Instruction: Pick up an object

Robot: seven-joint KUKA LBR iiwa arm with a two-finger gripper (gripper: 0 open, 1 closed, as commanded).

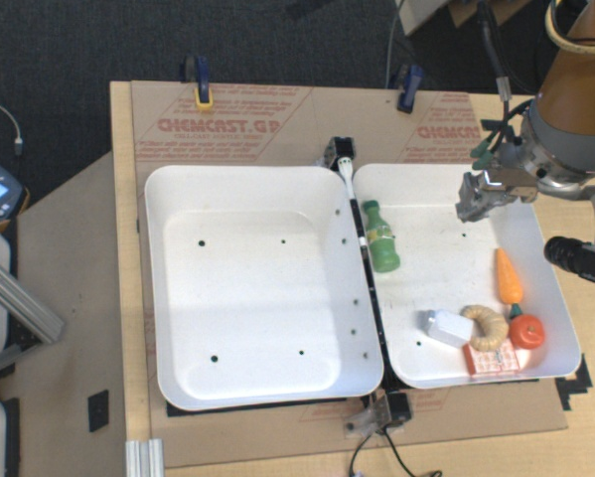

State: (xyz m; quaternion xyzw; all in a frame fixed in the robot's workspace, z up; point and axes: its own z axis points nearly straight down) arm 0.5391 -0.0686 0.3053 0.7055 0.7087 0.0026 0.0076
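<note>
Tool [473, 203] hovers over the right bin's [426, 192] far end, grip state impossible to tell. Smooth green bottle [380, 237] lies by the divider; tapered orange carrot [509, 276], round tomato [526, 332], ring-shaped pastry [486, 324] cluster near corner.

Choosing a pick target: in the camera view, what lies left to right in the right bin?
Green bottle → white-grey block → tan ring → carrot → red tomato. The red carton under the ring is left out; the gripper hovers above the bin's far part.
</note>
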